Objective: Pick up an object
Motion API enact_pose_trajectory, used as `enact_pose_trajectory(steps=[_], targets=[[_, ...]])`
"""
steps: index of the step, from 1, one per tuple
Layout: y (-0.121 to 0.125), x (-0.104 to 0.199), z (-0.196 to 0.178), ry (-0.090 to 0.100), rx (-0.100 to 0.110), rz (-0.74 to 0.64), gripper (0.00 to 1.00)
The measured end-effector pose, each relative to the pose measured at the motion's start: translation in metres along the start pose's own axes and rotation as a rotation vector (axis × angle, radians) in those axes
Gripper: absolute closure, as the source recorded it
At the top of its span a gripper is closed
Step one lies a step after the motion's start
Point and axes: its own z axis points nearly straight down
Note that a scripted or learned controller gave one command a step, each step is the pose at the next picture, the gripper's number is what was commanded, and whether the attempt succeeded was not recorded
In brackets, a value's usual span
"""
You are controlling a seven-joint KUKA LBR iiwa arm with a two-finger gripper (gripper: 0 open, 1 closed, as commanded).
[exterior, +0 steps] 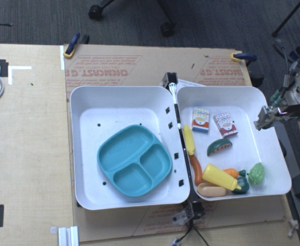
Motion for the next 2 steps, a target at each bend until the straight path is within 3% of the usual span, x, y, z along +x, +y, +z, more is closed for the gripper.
enact_pose_trajectory(steps=[1,2], targets=[[0.001,0.0,-0.009,-0.002,0.0,-0.002,1.0],[-0.001,0.031,0.056,0.011,-0.001,-0.43,1.0]])
